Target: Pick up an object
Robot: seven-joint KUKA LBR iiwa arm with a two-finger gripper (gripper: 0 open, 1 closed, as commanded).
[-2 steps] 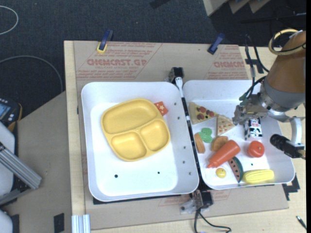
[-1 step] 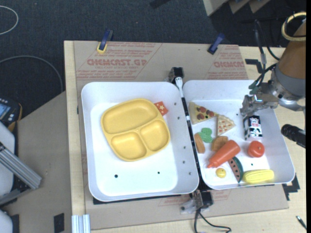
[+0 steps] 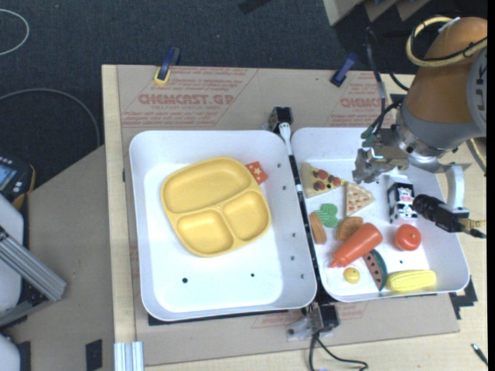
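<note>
My gripper [image 3: 371, 165] hangs over the back of the right bin [image 3: 456, 261], just above and to the right of a triangular pizza wedge [image 3: 357, 199]. A second pizza slice [image 3: 321, 180] lies to its left. Nearby in the same bin are a black-and-white cow-patterned toy [image 3: 401, 200], a red tomato [image 3: 407, 238], an orange carrot [image 3: 357, 244], a green piece [image 3: 330, 213], a sausage [image 3: 318, 227], a watermelon slice [image 3: 376, 268] and a yellow corn cob [image 3: 411, 281]. I see nothing lifted off the bin floor.
The left bin [image 3: 232, 284] bears a yellow divided plate [image 3: 216, 205] with a small red piece [image 3: 257, 173] at its back right corner. The orange-banded arm [image 3: 448, 68] rises at the right. A ridge with clips [image 3: 298, 199] separates the bins.
</note>
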